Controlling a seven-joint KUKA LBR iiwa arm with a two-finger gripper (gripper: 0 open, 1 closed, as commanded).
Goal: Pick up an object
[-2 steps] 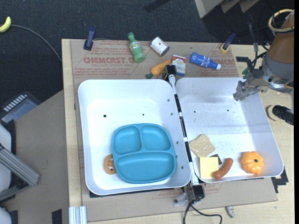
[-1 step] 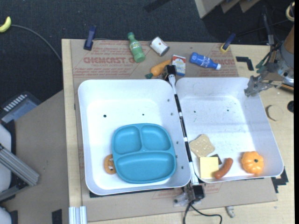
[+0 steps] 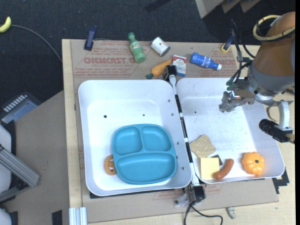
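The pincer hangs over the upper part of the right bin, at the end of the grey arm that reaches in from the right. Whether it is open or closed cannot be told at this size, and nothing can be seen held in it. Below it lies bare white bin floor.

Four things lie in the right bin, all nearer the camera than the pincer. One tan cracker lies below and a little left of it. One yellow cheese block lies further down, just under the cracker. One sausage touches the cheese block's right edge. One small orange pumpkin sits below and to the right of the pincer, near the bin's lower right corner.

The left bin, well to the left of the pincer, holds one blue divided plate and one pretzel tucked at the plate's left rim.

Beyond the bins, up and to the left of the pincer, the brown board bears one green bottle, one white can, one carrot, one small carton, one blue bottle and one dark blue marker.
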